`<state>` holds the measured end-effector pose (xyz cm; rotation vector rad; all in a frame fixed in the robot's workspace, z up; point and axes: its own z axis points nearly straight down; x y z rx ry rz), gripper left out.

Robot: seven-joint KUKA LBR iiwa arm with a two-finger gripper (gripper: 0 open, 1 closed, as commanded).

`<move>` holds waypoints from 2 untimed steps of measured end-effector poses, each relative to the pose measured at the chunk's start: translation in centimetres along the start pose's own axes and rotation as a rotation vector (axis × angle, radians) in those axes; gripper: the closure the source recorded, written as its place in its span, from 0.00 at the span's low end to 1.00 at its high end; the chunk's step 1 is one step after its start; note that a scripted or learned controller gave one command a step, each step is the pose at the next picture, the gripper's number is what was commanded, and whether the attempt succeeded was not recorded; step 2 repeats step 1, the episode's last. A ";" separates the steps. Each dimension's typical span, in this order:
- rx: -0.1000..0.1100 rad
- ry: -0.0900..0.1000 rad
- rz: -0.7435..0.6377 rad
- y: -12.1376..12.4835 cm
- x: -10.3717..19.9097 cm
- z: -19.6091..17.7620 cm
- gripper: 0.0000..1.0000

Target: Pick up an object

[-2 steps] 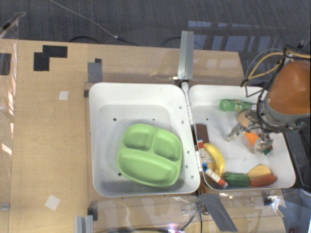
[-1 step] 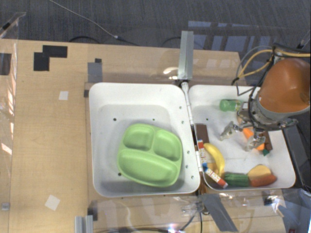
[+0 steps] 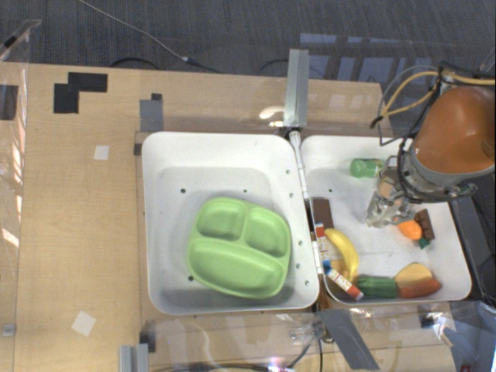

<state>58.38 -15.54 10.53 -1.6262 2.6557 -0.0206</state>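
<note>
Orange carrot (image 3: 408, 229) looks light, rigid, smooth (likely plastic) | sits just beside gripper (image 3: 381, 211) in right bin (image 3: 341, 149) | gripper state: cannot tell | pinch across its middle.

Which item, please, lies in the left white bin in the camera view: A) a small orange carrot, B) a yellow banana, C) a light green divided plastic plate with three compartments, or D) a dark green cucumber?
C: the light green divided plastic plate lies in the left white bin, while the banana, carrot and cucumber lie in the right one.
</note>
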 end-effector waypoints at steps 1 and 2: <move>-0.017 0.008 -0.414 -3.4 2.3 1.6 1.00; -0.017 0.008 -0.414 -3.4 2.3 1.6 1.00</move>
